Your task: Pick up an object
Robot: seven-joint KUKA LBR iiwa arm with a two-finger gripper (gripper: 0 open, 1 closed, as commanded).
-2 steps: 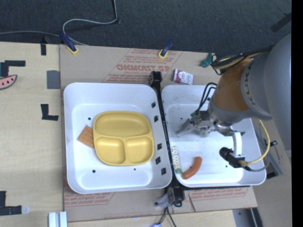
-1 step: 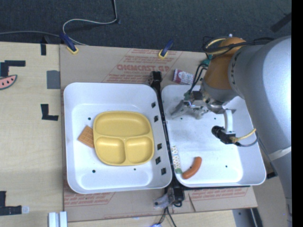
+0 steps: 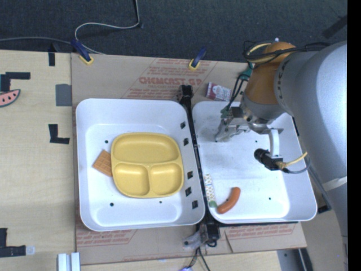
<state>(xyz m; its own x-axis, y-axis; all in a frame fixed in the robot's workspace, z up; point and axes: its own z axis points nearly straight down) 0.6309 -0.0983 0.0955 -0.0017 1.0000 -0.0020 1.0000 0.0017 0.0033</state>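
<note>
Two white bins sit side by side on the bench; my gripper (image 3: pixel 224 133) is down in the right bin (image 3: pixel 293 199), near its upper left corner, w/ the fingers low over the bin floor. Nothing shows between them. Whether they're open or closed I can't tell from this angle, the tips are too small and blurred.

Closest pickable thing: an orange-red sausage-shaped object (image 3: pixel 229 200), lying on the right bin floor toward the front edge, tilted a bit, well apart from my gripper and nearer the camera. Just beside its left end there's a small green bit, and a thin patterned strip (image 3: pixel 209 188) lies along the bin's left wall.

Left bin (image 3: pixel 90 208) holds a yellow divided plate (image 3: pixel 148 164), three compartments, roughly centred. A tan cracker-like square (image 3: pixel 102 162) pokes out from under the plate's left edge.

My arm (image 3: pixel 324 106) comes in from the right, orange band above the wrist, w/ a black cable looping over the right bin. A small packet (image 3: pixel 216 91) lies on the cardboard behind the bins.
</note>
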